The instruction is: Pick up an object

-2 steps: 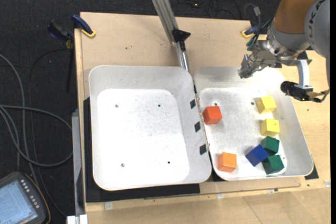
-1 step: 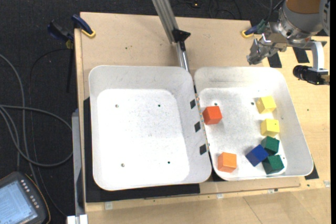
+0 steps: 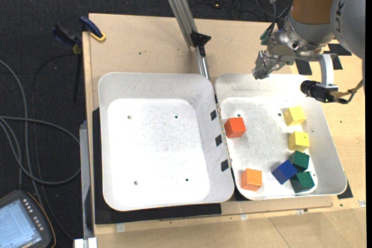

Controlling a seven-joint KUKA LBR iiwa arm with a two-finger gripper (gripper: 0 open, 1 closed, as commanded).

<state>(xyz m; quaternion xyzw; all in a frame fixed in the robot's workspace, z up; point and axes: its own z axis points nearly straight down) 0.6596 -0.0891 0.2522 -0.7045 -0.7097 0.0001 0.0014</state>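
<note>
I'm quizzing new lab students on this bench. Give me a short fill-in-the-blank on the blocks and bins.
1. All the blocks lie in the ____ bin.
2. The blue block touches a ____ block.
3. There are ____ yellow blocks.
4. The pincer hangs over that bin's ____ rim.

Missing words: right; green; two; far

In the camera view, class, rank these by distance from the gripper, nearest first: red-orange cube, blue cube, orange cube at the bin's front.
From the gripper:
1. Red-orange cube, right bin's left side.
2. Blue cube, front right.
3. Orange cube, front left, only slightly farther.
</note>
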